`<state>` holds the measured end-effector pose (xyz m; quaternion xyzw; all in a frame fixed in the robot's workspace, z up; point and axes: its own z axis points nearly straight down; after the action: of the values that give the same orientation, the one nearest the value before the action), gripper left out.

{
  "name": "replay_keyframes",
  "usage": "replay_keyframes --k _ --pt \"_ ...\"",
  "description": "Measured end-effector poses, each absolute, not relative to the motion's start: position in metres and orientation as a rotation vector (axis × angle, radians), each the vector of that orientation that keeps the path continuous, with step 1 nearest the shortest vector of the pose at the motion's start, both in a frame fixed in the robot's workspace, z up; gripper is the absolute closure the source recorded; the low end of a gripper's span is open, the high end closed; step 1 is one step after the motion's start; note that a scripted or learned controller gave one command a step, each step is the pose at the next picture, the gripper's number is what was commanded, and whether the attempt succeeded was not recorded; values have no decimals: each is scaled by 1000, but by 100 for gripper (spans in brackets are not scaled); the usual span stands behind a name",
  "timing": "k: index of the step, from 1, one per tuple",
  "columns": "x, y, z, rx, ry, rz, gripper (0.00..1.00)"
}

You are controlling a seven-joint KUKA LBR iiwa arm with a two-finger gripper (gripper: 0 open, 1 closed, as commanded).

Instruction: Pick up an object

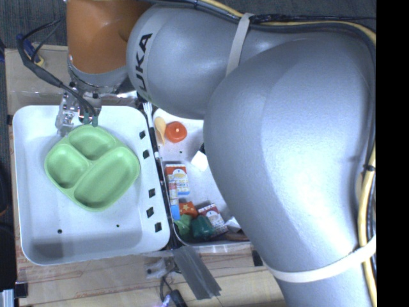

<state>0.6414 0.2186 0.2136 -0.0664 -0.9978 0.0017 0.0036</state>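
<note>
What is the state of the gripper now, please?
Gripper: above the far rim of the green divided plate in the left bin; open or closed cannot be told.

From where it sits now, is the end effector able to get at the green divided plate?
Probably yes. The end effector sits right at the far rim of the green divided plate in the left bin, and nothing lies between them; the plate's rim is exposed there.

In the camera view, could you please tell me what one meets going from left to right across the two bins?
Left bin → green divided plate → divider between the bins → orange-capped bottle → grey arm over the right bin.
</note>
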Motion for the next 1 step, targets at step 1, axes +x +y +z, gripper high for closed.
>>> replay_keyframes --k 1 --pt "617 157 202 515 -3098 2 100"
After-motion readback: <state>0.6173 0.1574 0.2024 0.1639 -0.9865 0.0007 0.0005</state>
